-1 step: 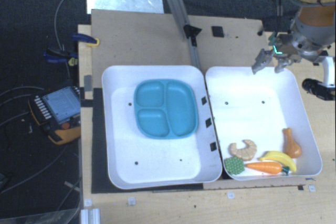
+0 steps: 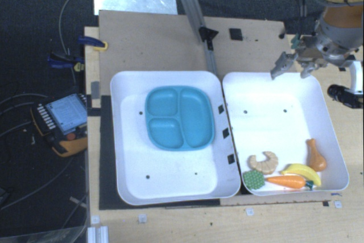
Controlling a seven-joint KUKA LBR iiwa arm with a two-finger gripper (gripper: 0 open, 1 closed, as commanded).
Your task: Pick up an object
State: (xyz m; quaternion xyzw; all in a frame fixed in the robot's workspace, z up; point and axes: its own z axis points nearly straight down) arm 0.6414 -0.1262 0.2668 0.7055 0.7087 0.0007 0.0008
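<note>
A brown worktop (image 2: 170, 42) carries two white bins. The right bin (image 2: 267, 99) is bare across its far half, giving free room to descend. The gripper (image 2: 294, 66) hovers at its far rim, fingers spread, gripping nothing. Best target, I judge: the banana (image 2: 300, 171) among toys crowding the near edge; mind that wall.

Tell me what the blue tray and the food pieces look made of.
Blue tray: probably matte moulded plastic, uniform colour, three pressed compartments. Banana, carrot, croissant: likely toy plastic, judging by the flat saturated colours and smooth shapes, though the picture is too coarse to be sure.
</note>
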